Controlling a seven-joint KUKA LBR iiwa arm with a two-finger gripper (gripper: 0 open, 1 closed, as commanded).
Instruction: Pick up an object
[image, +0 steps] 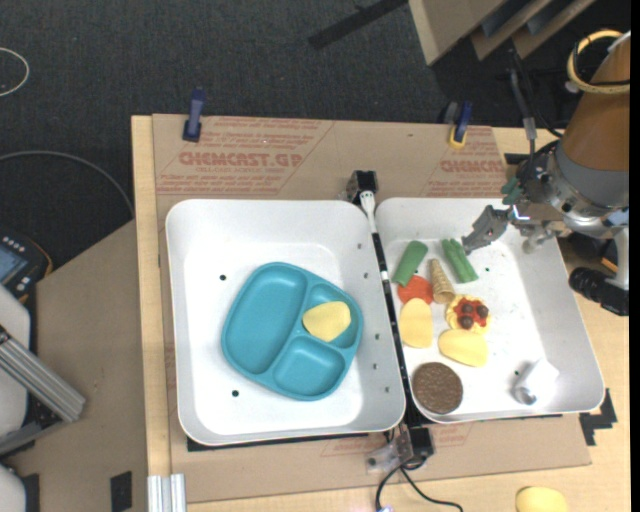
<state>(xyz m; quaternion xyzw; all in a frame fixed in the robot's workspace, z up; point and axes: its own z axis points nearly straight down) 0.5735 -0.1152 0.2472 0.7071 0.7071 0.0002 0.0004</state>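
**Arm over right bin, nothing held**

Gripper (497, 222) hangs over far side of right bin (570, 330), fingers (484, 229) slightly apart, nothing between them. Below and left of it lie a green piece (459, 259), second green piece (409, 262), cone (442, 281), red piece (414, 290), yellow pieces (416, 323), brown disc (437, 387). Left bin (190, 330) holds a blue tray (262, 330) with a yellow item (326, 320) in its right compartment. Both bins sit on the desk (150, 250).

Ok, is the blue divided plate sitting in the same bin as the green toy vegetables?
No, the blue divided plate lies in the left bin, while the green toy vegetables lie in the right bin.
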